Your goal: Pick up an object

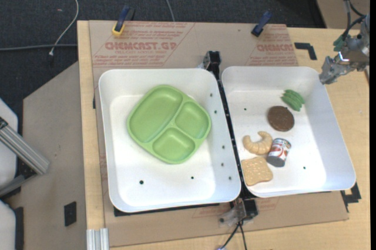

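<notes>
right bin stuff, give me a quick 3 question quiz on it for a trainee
1. True or false: the green divided plate lies in the same bin as the small can.
2. Multiple choice: which item touches the croissant? A) the green leafy piece B) the small can C) the round brown patty
3. Short answer: where is the gripper relative to the right bin?

Key
1. False: the plate is in the left bin, the can in the right bin.
2. B
3. Outside it, over the bench beyond the bin's far right corner, holding nothing visible.
</notes>
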Robot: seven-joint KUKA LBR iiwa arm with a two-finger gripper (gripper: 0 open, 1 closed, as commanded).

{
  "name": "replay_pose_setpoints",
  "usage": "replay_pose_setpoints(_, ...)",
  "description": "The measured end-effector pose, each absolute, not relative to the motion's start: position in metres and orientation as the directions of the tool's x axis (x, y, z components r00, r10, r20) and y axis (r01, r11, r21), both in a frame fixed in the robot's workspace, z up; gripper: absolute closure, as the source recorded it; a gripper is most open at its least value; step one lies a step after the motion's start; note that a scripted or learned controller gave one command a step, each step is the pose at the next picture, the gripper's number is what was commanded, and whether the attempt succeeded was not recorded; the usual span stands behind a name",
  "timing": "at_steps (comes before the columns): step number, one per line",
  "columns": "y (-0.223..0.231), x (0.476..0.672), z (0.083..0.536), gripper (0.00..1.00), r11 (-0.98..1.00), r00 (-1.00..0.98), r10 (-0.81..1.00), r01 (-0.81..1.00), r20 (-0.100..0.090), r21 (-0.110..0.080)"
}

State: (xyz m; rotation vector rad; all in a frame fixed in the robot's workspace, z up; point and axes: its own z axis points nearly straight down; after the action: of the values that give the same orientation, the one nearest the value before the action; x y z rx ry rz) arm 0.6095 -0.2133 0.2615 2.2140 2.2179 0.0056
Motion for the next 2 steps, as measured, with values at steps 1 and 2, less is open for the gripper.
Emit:
replay_pose_setpoints(1,-0.166,0.604,0.248,1.0,0.005,-0.005,1.0,1.0,0.003,-0.003)
replay_pose_setpoints(2,-0.105,0.594,0.251,1.0,0.007,-0.007,1.0,1.0,0.004,-0.002)
